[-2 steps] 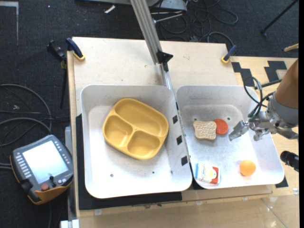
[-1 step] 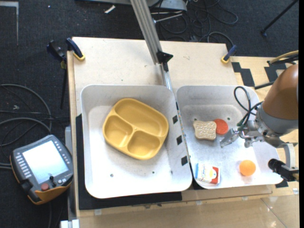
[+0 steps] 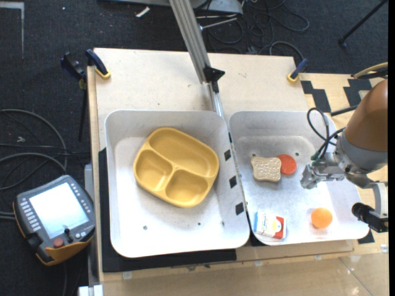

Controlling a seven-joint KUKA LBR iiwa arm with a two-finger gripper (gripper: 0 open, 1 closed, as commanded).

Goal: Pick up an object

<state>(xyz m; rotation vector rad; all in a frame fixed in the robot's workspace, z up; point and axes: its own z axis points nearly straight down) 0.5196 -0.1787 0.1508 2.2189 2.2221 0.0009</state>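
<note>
Nearest the camera, at the front rim of the right bin (image 3: pixel 296 238), a small white carton (image 3: pixel 270 226) and an orange ball (image 3: pixel 321 217) are seen. Behind them, a biscuit-like block (image 3: pixel 266 169) lies touching a red disc (image 3: pixel 287 163). A yellow divided plate (image 3: pixel 176 166) is found in the left bin (image 3: pixel 123 227). The jaws (image 3: pixel 308 180) are placed low over the right bin floor, just to the right of the red disc; whether they are open or closed cannot be told, and nothing is seen between them. The disc and block lie to their left in the picture, and the ball lies toward the camera, near them.
</note>
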